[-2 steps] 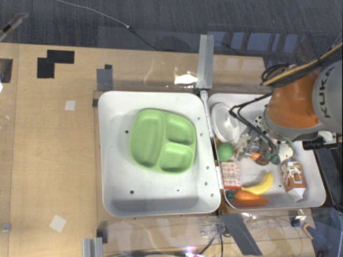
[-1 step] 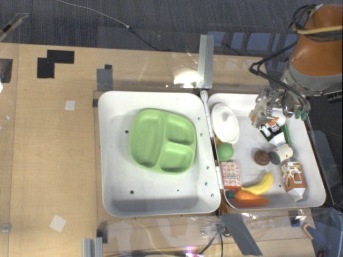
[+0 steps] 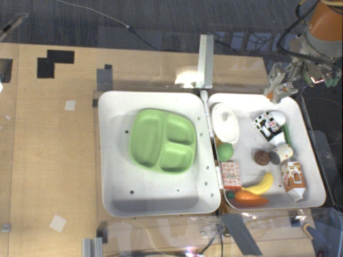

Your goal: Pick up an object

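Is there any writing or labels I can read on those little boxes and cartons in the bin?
No text here is legible.
Red-and-white box: printed, too blurred to read.
Brown-and-white carton: printed, too small to read.
Black-and-white cow-patterned carton: pattern only, no words I can make out.

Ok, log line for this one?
gripper: above right bin's far edge | holding: nothing seen | green tray: left bin

Green divided plate point(image 3: 162, 140) matt plastic; white bins point(image 3: 115, 197) smooth plastic; bench point(image 3: 48, 159) pale wood; banana point(image 3: 260, 184) glossy.
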